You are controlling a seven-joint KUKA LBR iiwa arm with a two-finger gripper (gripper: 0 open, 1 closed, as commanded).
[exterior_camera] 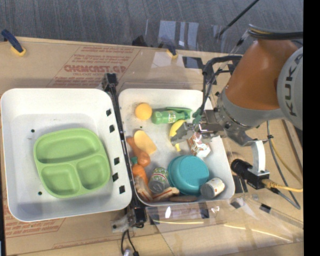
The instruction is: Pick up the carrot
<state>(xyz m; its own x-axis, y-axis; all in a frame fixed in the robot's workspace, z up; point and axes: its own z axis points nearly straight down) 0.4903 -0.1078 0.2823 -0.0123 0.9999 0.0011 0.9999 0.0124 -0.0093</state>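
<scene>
The carrot [132,144] is a slim orange piece lying along the left wall of the right bin [165,96], partly tucked under other orange toy food. My gripper [195,129] hangs low over the right half of that bin, beside a yellow banana [176,127] and above a red and white crumpled item [199,147]. It is well to the right of the carrot, with a pale yellow wedge [144,141] between them. I see nothing orange at the gripper.
The right bin also holds an orange ball [143,111], a green bottle [170,115], a teal bowl [188,174], a small can [159,178] and a white cup [213,187]. The left bin [21,103] holds a green divided tray [71,162].
</scene>
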